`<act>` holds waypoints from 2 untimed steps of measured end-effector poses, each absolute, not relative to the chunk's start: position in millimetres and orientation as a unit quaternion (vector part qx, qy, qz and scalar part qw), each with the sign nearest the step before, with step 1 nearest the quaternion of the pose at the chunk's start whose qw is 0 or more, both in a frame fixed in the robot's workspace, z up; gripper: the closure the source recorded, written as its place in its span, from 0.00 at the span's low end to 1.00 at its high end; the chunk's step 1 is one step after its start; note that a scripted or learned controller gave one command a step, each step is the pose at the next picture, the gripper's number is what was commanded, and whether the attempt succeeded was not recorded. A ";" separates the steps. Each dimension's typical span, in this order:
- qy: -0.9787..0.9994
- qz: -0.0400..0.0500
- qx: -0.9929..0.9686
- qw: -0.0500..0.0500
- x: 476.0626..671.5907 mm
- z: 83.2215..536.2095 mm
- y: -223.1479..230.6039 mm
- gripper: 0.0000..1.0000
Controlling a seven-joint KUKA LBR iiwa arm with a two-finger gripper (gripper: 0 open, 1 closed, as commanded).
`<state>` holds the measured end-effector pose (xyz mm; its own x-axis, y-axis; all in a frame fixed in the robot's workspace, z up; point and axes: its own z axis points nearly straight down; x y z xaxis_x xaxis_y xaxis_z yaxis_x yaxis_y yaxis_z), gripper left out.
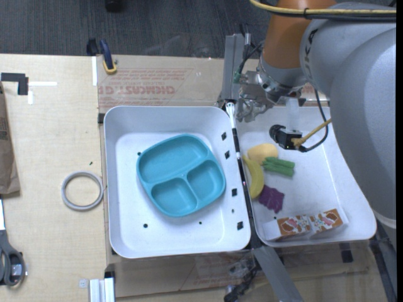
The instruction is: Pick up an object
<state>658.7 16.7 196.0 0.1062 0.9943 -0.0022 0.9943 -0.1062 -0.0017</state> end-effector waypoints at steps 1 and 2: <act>0.669 -0.002 0.744 0.000 658.7 196.0 16.7 0.00; 0.672 -0.002 0.740 -0.001 562.2 190.5 -32.2 0.00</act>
